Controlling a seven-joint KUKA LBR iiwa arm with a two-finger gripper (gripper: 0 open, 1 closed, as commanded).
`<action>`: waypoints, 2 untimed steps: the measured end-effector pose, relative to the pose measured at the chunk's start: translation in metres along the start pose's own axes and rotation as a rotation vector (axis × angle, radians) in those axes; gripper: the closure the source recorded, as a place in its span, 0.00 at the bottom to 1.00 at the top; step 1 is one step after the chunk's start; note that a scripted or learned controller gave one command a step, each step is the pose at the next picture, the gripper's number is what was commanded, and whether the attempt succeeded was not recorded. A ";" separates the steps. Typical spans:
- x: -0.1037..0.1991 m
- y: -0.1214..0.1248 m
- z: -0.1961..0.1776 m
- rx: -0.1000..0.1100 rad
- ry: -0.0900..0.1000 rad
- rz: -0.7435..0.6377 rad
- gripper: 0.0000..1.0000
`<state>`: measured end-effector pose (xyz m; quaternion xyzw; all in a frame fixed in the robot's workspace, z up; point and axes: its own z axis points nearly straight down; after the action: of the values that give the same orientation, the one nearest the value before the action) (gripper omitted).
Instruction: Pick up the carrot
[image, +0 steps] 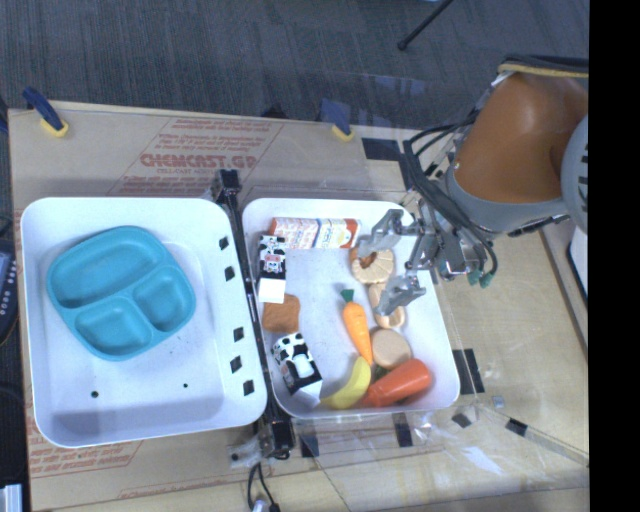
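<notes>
I see the small orange carrot with a green top (356, 328) lying in the right white bin (330, 275), between a brown toast-like block (281, 314) and a round beige bun (390, 349). My gripper (392, 262) hovers just beyond the carrot's green end, over a sliced pastry piece (373, 265), fingers spread apart, clasping nothing.

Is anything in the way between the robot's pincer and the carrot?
Nothing visible lies between them. The pincer hovers just to the carrot's upper right, above the right bin. But neighbours crowd the carrot: a tan round piece touches its right side and the banana sits at its lower tip.
</notes>
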<state>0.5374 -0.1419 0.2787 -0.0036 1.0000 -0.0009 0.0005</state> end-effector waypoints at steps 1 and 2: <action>-0.004 0.034 0.179 -0.003 0.007 0.091 0.00; 0.054 -0.009 0.182 0.001 -0.019 -0.117 0.00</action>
<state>0.4837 -0.1520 0.0962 -0.0621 0.9980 -0.0013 0.0099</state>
